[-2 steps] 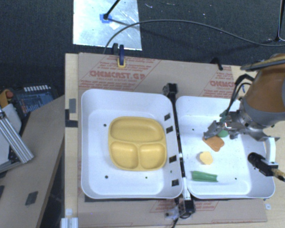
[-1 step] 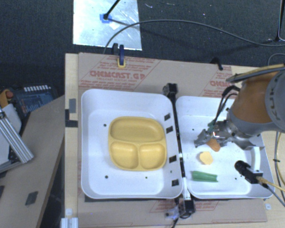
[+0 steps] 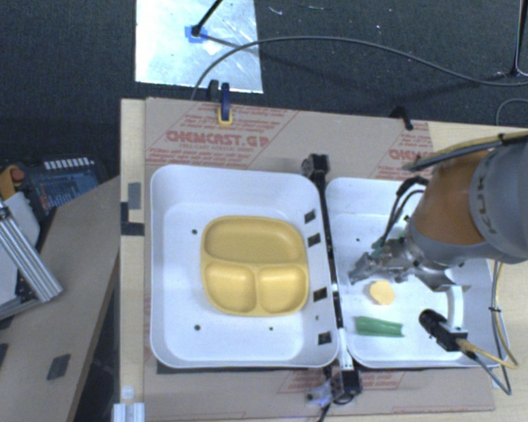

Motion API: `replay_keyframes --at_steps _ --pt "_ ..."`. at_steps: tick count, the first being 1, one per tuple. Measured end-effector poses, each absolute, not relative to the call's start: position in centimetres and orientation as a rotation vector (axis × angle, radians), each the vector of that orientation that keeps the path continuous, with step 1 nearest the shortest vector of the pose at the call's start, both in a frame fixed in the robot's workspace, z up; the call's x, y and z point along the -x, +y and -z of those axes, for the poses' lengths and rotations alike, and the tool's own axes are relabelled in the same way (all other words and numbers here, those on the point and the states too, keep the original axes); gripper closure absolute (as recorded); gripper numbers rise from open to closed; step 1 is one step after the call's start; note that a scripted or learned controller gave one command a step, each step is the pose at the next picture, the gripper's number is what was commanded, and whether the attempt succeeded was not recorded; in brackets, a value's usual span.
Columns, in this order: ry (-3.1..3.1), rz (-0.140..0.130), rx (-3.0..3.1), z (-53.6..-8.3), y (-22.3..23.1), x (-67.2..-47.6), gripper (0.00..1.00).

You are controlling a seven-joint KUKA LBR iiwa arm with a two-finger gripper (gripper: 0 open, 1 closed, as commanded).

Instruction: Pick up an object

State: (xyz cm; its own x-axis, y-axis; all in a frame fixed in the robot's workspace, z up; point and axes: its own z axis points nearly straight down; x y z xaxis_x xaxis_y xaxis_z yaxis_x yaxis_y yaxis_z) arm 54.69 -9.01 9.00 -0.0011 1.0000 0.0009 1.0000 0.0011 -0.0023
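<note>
Yellow 3-section plastic tray [image 3: 250,266], round yellow piece [image 3: 381,293], green strip [image 3: 378,326], jaws' state unclear.

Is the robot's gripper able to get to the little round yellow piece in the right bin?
Probably yes. The gripper sits just above-left of the round yellow piece, with bare bin floor between; the green stick lies apart.

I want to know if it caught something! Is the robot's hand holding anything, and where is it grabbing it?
Nothing is seen held. The gripper hangs over the right bin, while the yellow round piece and green piece lie on the bin floor nearby.
</note>
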Motion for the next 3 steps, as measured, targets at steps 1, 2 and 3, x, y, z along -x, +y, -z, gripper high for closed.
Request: replay_keyframes --at_steps 1,2,3 --pt "-2.223 0.002 2.222 -10.3 -9.1 -54.8 1.0" --pt "-2.229 0.006 2.221 -16.7 -9.0 -54.8 1.0" --pt "-2.231 0.007 2.221 -22.1 -9.0 -55.1 1.0"
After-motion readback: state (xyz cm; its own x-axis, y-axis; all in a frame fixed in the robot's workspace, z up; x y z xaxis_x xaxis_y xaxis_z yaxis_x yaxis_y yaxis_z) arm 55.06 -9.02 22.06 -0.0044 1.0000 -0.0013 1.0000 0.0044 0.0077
